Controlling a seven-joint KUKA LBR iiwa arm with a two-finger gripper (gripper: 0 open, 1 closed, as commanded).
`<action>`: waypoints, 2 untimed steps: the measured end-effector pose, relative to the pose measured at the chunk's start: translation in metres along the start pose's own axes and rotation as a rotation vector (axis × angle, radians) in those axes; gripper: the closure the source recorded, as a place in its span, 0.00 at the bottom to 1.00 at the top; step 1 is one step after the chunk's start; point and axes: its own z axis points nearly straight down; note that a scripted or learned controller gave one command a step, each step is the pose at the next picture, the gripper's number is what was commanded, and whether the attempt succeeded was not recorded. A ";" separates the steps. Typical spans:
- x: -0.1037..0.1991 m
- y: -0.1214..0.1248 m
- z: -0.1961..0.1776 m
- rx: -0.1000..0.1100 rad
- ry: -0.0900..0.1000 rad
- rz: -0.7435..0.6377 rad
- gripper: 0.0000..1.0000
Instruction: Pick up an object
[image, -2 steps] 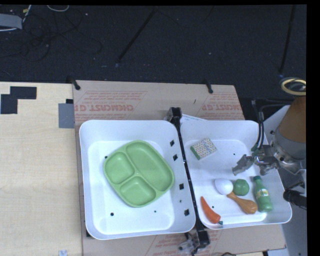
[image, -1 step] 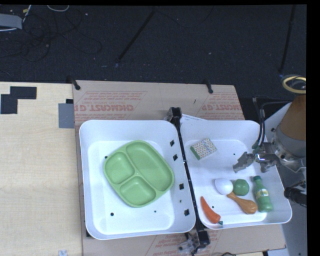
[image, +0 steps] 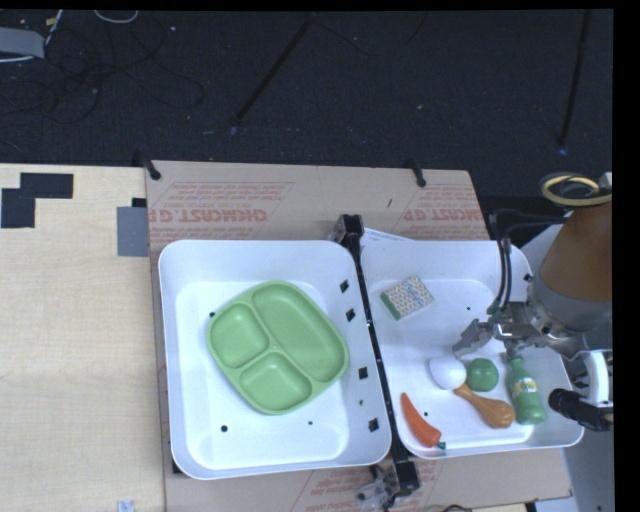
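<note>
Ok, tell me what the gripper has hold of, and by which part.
Cannot be told. The gripper sits just above the green ball and white egg, but nothing shows between its fingers.

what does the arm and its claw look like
The arm is bulky and rounded, with an orange band above a grey wrist section. A dark cable runs down beside it. The claw is a small grey metal piece with thin fingers.

Green plate (image: 277, 346), orange carrot (image: 421, 421)
</note>
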 end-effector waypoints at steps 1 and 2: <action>0.001 -0.001 0.054 0.000 0.000 0.001 0.00; 0.000 0.000 0.041 -0.003 0.000 0.005 1.00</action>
